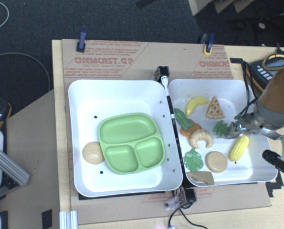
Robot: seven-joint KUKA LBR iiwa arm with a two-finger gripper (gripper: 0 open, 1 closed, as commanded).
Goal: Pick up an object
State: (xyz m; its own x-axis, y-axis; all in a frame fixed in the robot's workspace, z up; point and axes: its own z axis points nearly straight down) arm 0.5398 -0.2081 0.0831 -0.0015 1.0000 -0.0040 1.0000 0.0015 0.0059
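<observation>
The right bin (206, 86) holds several toy foods: a yellow banana (196, 104), a pizza slice (215, 109), a carrot with green top (185, 120), a croissant (201, 137), a small green broccoli (221, 128), a corn cob (239, 148), a green leaf (194, 159) and a round bun (216, 161). My gripper (238, 126) sits low at the bin's right side, just right of the broccoli and just above the corn cob. The grey arm with its orange band (278, 97) hides the bin's right wall.
The left bin (79, 94) holds a green divided plate (131, 141) and a tan round biscuit (92, 152) beside it. A flat tan piece (201, 177) lies at the right bin's front edge. A black divider (169, 109) runs between the bins.
</observation>
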